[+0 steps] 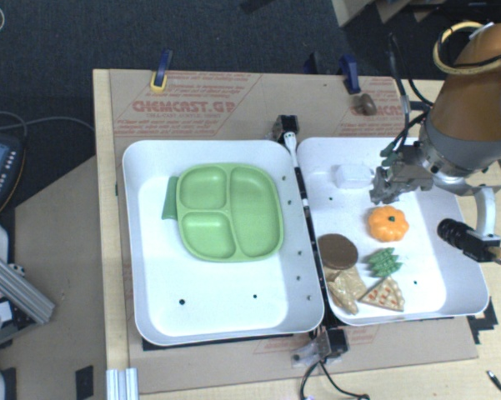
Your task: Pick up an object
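Orange pumpkin (388,224) just below tool (387,189)

You find the divided plate (230,211) in the left bin (142,248); in the right bin (458,294) the pumpkin (387,224) sits at twelve o'clock from the pizza slice (383,294).

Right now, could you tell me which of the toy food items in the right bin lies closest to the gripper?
The orange pumpkin. It sits just below the gripper, while the brown disc, green piece, cracker and pizza slice lie farther toward the bin's front.
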### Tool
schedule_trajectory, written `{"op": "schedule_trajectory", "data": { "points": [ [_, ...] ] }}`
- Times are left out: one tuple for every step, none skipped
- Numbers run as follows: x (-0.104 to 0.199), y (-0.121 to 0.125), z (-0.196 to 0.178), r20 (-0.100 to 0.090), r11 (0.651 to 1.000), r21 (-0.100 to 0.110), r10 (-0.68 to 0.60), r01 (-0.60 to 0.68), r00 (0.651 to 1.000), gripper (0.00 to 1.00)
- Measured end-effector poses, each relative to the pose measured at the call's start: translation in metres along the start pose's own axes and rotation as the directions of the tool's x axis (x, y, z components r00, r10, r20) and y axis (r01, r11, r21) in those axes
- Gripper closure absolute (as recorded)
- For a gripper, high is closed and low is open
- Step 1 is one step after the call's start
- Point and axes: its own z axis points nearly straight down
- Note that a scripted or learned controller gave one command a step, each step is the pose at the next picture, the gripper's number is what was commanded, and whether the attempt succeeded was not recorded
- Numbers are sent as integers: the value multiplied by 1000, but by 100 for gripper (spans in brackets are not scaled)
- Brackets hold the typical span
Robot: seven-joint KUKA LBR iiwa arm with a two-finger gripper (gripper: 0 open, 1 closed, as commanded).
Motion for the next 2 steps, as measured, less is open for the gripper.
{"op": "schedule_trajectory", "data": {
  "points": [
    [-12, 1, 2, 1, 1000, 2, 3, -3, 1000, 100],
    [-11, 1, 19, -1, 1000, 8, 3, -3, 1000, 100]
  ]
}}
